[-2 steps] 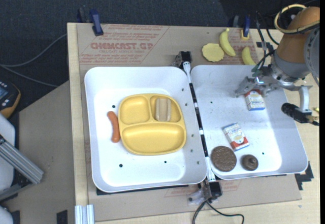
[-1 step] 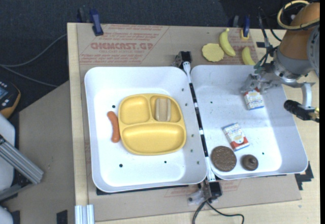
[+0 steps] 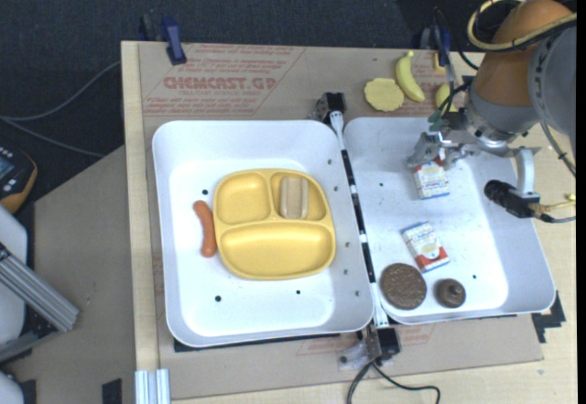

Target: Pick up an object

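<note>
— Two white bins sit side by side on the bench. What's in the left bin (image 3: 174, 210)?

— A yellow divided plate (image 3: 273, 224) near its middle, with a tan bread roll (image 3: 293, 197) in the plate's upper right compartment. The other two compartments hold nothing I can make out. A sausage (image 3: 206, 228) lies on the bin floor just beside the plate's left edge.

— And the right bin (image 3: 513, 256)?

— Four things. A small red-and-white carton (image 3: 431, 180) lies toward the bin's far edge, and a second small carton (image 3: 426, 245) lies near the middle. In the near left corner is a round brown cookie (image 3: 403, 286), and a smaller dark brown donut (image 3: 450, 292) lies just to its right, apart from it.

— Where is the gripper (image 3: 441, 144)?

— Over the far part of the right bin, right at the upper end of the first carton. The fingers point down at it, but I cannot tell whether they are spread or closed, or whether the carton is between them.

— Anything outside the bins?

— A banana (image 3: 410, 78) and a flat yellow chip-like piece (image 3: 385, 94) lie on the bench beyond the right bin's far edge.
</note>
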You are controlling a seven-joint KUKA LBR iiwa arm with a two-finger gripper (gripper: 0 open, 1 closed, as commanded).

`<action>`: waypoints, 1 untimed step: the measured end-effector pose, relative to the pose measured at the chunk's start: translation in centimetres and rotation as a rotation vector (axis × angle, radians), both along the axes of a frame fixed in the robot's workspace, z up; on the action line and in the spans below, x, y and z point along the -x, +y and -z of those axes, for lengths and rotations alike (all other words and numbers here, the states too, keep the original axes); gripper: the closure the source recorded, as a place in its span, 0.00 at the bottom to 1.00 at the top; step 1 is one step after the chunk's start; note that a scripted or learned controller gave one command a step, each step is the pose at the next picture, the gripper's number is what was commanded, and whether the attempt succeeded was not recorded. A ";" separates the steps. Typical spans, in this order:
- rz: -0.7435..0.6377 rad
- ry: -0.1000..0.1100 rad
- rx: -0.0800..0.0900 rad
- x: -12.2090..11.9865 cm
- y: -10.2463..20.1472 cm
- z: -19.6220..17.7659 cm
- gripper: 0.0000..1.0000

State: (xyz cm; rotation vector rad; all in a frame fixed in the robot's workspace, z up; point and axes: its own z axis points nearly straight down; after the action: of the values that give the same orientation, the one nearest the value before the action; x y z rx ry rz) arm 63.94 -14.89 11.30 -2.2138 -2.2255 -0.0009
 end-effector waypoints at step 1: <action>-0.003 -0.011 0.002 -3.0 7.1 -7.7 1.00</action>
State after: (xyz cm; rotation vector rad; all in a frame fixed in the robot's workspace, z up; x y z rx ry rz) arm 66.94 -7.83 19.02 -2.2172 -2.2349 -0.0108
